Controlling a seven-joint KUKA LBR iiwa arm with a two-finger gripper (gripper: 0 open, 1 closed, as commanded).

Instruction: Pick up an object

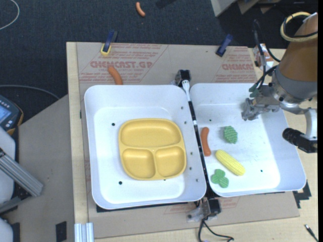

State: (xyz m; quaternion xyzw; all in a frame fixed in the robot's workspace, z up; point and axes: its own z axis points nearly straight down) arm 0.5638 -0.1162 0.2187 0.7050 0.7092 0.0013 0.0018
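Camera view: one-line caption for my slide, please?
Gripper over right white bin holding yellow corn cob; yellow divided plate in left white bin.

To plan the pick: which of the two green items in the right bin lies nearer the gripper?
The upper green piece, above the corn; the other green piece lies at the bin's front edge.

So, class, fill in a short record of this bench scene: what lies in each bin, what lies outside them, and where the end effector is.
left bin: one yellow divided tray, three compartments
right bin: orange sausage by the left wall, green ridged piece, yellow corn cob, green leafy piece
on the cardboard: a second orange sausage above the left bin
end effector: over the right bin's upper part, apart from all four items
finger state: cannot tell
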